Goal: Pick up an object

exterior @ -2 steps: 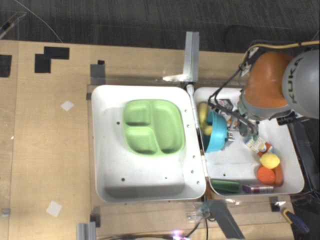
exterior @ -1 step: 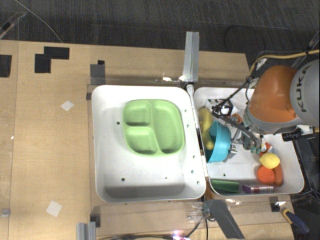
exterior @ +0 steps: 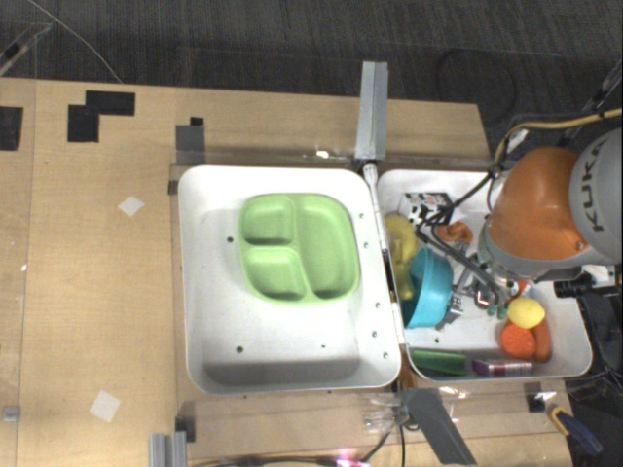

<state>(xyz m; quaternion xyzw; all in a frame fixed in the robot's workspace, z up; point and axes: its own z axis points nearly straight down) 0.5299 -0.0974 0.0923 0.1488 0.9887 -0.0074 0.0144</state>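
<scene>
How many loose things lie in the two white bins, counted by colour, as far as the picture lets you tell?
Green: 2, divided tray, flat piece
Yellow: 2, round fruit, soft thing
Blue: 1, bowl
Orange: 1, ball
Purple: 1, marker
Total: 7. The arm hides more, so this is a lower bound.
</scene>
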